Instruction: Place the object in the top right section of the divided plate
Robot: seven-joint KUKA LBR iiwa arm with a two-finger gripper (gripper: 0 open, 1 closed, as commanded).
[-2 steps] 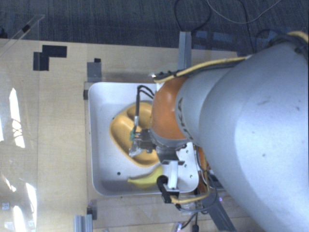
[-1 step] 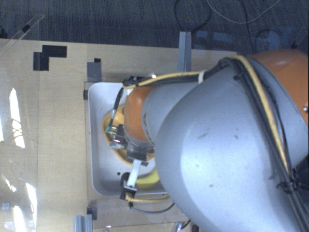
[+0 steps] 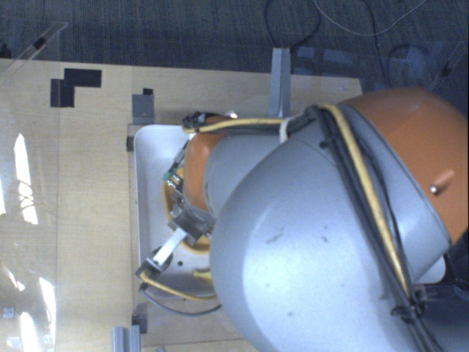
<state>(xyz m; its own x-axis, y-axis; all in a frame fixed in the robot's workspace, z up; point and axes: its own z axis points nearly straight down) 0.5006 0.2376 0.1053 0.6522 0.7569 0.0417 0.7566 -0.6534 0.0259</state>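
My grey arm, with its orange band (image 3: pixel 192 160) above the wrist, reaches over the left white bin (image 3: pixel 149 167) and hides most of it. The gripper (image 3: pixel 192 222) hangs low inside the bin, seen as a grey block under the wrist. Thin yellow-orange slivers that look like the divided plate's rim (image 3: pixel 168 194) peek out at the gripper's left and beneath it. The plate's sections and any object on it are hidden by the arm. Nothing can be made out between the gripper's tips.
The bin's left wall and a strip of its floor show bare white. Grey posts (image 3: pixel 281 79) stand at the bin's corners. The wooden bench (image 3: pixel 80 218) stretches left, with black marks (image 3: pixel 73 83) at its back left.
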